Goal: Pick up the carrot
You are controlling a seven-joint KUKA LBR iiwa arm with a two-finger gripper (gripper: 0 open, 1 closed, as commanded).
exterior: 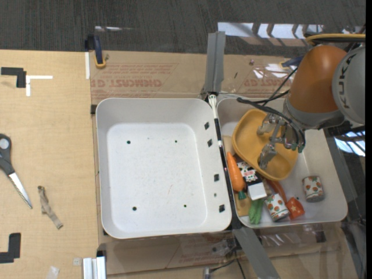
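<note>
A rounded, glossy orange band [317,77] is seen above the wrist, next to a grey casing [353,89] on which part of dark "KUKA" lettering is printed. Thin black cables [273,99] are run from below the orange band toward the gripper [273,141], which is made of bare silver metal with small bracketed parts and slender fingers.

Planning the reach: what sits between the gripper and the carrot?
In the camera view, the gripper hangs over the yellow bowl. The bowl's left rim lies between it and the carrot, which rests against the right bin's left wall.
</note>
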